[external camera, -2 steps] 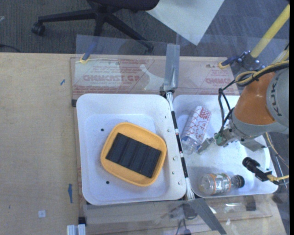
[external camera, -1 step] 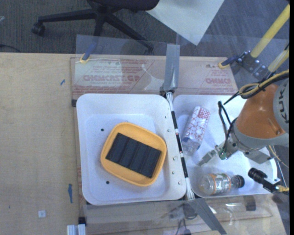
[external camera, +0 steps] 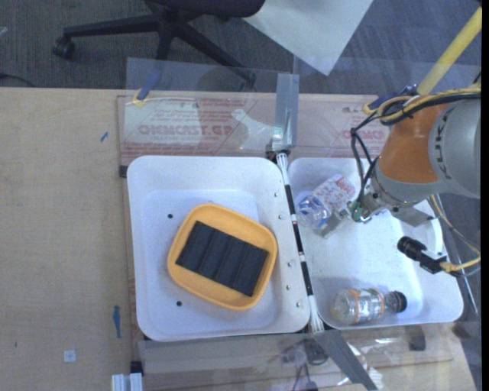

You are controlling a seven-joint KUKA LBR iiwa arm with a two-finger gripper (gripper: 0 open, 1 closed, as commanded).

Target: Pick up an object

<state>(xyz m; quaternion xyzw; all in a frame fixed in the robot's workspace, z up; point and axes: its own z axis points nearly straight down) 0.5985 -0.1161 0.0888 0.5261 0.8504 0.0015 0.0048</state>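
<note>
So the pincer (external camera: 345,216) sits low in the right bin (external camera: 451,302), right at a crinkly plastic wrapper (external camera: 325,200) near the divider; can't tell its state. Wrapper looks light, floppy and slippery, so I'd grab a bunched fold mid-packet.

A robotics lab — a wooden tabletop (external camera: 61,229) carries two white bins (external camera: 145,252), a cabled industrial arm (external camera: 428,149) reaches in, an office chair (external camera: 183,23) stands on carpet (external camera: 61,69).
</note>
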